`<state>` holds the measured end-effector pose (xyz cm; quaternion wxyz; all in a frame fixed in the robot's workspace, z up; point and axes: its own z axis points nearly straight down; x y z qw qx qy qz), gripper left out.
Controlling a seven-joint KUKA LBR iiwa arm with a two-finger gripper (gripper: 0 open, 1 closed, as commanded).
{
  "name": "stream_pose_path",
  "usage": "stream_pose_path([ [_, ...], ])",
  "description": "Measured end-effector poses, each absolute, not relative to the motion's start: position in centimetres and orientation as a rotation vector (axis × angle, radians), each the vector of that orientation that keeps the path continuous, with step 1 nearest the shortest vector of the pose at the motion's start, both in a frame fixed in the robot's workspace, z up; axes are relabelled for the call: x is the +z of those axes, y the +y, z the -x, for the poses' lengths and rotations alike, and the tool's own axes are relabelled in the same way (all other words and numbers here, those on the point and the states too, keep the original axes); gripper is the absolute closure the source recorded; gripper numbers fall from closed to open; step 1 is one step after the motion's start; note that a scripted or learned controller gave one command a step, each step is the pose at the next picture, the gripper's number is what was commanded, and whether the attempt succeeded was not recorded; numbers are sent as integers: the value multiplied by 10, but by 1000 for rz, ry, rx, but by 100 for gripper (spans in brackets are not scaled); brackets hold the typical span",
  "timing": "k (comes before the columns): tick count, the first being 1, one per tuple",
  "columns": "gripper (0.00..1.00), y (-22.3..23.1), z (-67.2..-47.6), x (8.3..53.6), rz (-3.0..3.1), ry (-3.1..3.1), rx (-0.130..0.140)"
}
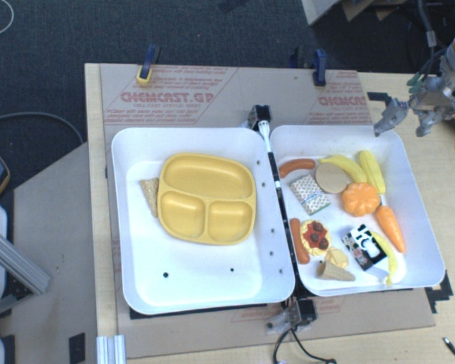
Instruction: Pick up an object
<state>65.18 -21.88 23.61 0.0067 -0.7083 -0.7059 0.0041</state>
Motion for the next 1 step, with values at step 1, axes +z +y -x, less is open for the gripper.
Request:
stream_pose_path([
  [1, 0, -218, -654, 246, 2221, -2221, 1],
])
